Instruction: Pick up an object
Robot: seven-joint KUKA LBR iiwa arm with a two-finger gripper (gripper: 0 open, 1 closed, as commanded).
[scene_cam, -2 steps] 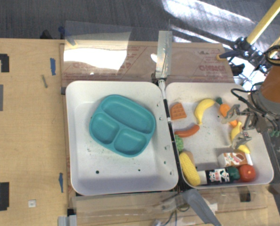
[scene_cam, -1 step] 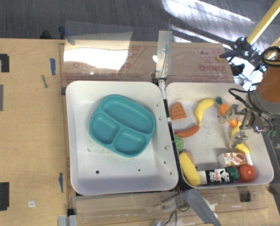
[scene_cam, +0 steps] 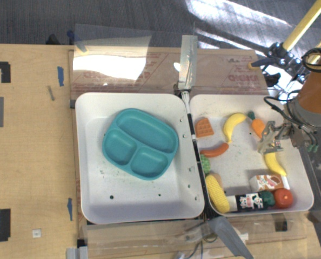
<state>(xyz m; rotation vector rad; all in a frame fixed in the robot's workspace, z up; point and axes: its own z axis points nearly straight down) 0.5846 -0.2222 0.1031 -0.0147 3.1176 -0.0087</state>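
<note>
While your gripper (scene_cam: 272, 139) hovers over the right bin (scene_cam: 307, 198) (fingers spread, grasping nothing), a banana (scene_cam: 275, 164) lies just below.

Sunlight streaks (scene_cam: 231, 7) cross grey floor (scene_cam: 122, 4) beyond the wooden bench (scene_cam: 31, 144).

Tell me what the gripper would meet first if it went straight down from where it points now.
Probably the lower banana: the gripper hangs just above its upper end, pointing down into the right bin. Depth is unclear from this slanted view, so it might reach bare bin floor beside the banana instead.
</note>
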